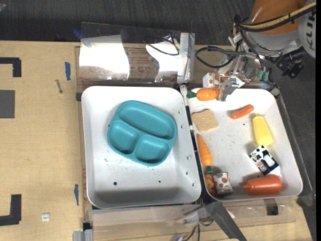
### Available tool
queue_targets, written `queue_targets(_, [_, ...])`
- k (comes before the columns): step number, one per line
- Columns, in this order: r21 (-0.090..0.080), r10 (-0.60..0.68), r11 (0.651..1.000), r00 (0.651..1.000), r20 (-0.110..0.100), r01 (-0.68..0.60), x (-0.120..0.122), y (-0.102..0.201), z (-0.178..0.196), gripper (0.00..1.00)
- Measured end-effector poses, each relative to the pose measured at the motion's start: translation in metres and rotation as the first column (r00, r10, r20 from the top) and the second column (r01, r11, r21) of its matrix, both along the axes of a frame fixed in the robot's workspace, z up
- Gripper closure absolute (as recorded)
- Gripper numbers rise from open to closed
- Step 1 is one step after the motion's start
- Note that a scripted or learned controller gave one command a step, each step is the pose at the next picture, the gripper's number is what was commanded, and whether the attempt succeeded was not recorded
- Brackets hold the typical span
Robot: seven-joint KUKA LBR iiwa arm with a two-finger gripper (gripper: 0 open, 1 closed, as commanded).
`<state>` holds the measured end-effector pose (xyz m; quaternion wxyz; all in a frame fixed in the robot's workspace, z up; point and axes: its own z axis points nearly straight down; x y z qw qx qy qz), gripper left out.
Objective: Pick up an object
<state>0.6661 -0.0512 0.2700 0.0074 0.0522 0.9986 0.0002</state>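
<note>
Two shallow white bins are sitting side by side on a pale wooden bench, with dark floor showing behind. A teal divided tray (142, 132) is lying in the left bin (95, 109), while the right bin (288, 149) is holding the loose items. The gripper (225, 90) is hanging over the right bin's far-left corner, and its thin fingers appear to be standing slightly apart with nothing between them (the glare and clutter there are making this hard to read with confidence).

Lying just to the camera's left of the fingertips, almost touching them, is a small orange carrot-like piece (207, 94), its long axis running left to right along the bin's far wall. That puts the likeliest target beside the fingers, not under them, so a short sideways shift would probably be needed before closing. A tan bread slice (204, 120) is resting a little nearer the camera, and an orange sausage-like piece (242, 111) is lying to the camera's right.
</note>
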Motion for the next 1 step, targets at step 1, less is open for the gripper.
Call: queue_targets(1, [0.000, 0.001, 1.000, 1.000, 0.004, -0.001, 0.0008, 0.0009, 0.0084, 1.00])
